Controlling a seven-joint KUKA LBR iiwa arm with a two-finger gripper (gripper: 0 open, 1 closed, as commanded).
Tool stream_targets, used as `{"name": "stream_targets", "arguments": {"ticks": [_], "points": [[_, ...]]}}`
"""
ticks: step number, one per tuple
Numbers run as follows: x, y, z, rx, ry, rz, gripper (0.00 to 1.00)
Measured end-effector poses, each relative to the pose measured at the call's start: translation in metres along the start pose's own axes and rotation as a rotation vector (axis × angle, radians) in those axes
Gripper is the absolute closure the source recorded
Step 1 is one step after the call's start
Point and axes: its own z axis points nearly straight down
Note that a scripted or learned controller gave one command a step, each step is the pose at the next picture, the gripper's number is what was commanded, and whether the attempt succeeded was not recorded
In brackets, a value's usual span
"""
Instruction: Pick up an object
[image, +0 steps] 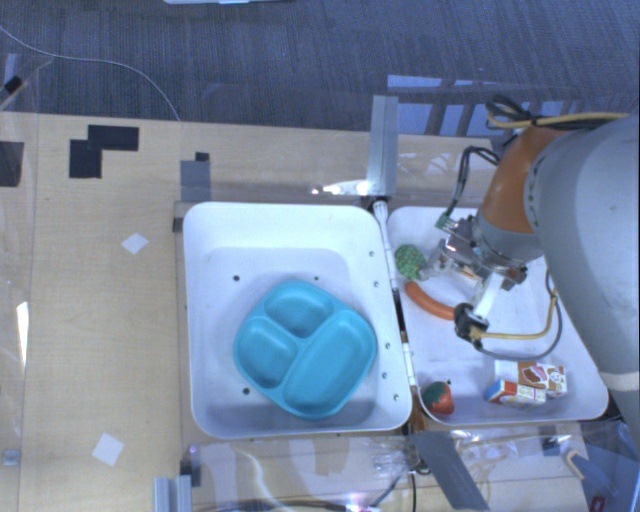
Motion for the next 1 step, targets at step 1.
{"name": "stream_targets", "arguments": {"ticks": [1], "points": [[-0.0287, -0.046, -0.0015, -0.003, 0.0, -0.192, 0.0]]}}
